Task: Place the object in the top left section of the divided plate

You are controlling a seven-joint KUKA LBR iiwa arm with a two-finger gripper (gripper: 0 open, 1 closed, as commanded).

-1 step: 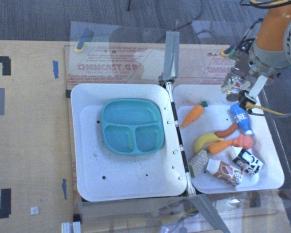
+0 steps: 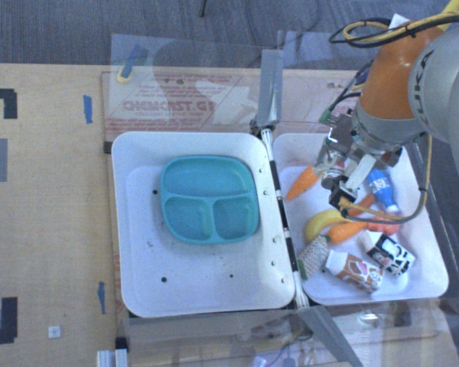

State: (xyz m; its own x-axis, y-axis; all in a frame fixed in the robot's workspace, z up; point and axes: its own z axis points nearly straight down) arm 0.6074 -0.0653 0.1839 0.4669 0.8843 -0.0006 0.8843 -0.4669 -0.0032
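In the right half of the frame, the hand [image 2: 344,180] is down inside the right bin [image 2: 428,270], among a scatter of small play-food pieces. Whether it is open or closed I cannot tell from this angle, and nothing can be seen gripped in it. An orange carrot [image 2: 303,182] lies just beside it on the left, close against the bin's left wall. Below the hand sit a yellow banana [image 2: 323,222], a second carrot [image 2: 350,231], a small carton [image 2: 355,270] and a black-and-white toy [image 2: 392,254]; a blue bottle [image 2: 380,189] lies just to the right of the hand.

The teal divided plate [image 2: 210,199] rests in the left bin [image 2: 130,205], near the middle of the frame, with nothing in any of its compartments. Its one wide section runs across the top and two smaller sections lie along the bottom.

This looks like the picking step: the arm is reaching for something in the right bin, and nothing has gone to the plate yet. The carrot next to the hand seems the likeliest target, though that is a guess, since the task does not name the object.

The next move calls for a firm hold on one piece without dragging its neighbours along, which is awkward in such a crowded pile. Then comes a lift high enough to clear the walls between the two bins, a carry toward the left of the frame, and a release over the upper left part of the plate.
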